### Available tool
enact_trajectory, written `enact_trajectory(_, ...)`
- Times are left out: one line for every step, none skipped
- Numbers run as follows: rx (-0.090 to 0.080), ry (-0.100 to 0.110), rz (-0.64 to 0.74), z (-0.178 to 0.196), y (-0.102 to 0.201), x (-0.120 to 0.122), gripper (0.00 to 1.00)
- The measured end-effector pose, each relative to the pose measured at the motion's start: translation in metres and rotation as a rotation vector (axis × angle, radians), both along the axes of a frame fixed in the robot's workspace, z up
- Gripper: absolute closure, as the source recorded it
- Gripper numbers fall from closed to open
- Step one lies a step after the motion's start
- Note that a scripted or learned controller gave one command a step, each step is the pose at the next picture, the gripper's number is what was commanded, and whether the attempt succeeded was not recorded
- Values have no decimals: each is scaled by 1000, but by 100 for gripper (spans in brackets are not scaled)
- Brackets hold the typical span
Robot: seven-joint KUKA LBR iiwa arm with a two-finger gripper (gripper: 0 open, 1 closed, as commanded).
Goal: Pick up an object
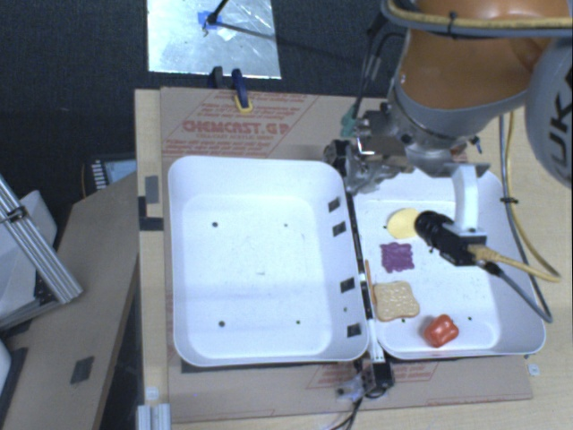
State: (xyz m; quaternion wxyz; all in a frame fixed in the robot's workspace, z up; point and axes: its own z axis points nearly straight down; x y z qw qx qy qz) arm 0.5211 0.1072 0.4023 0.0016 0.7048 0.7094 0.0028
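The right bin [522,322] holds several small items: a yellow piece [402,222], a purple piece [397,256], a tan toast-shaped piece [395,300] and a red piece [440,331]. My gripper [360,163] hangs over the back left corner of this bin, close to the divide between the bins. It stands behind and left of the yellow piece, apart from all the items. The wrist body and its orange band [483,7] hide much of the gripper from above. I see nothing held in it.
The left bin [179,240] lies beside the right one, with clips along the shared edge. A black cylinder [443,236] on a white bracket juts from the wrist over the right bin. Yellow cables [528,267] trail over the right rim.
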Motion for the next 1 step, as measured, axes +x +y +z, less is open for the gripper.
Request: enact_trajectory(-3, 12, -6, -64, -11, -36, 100)
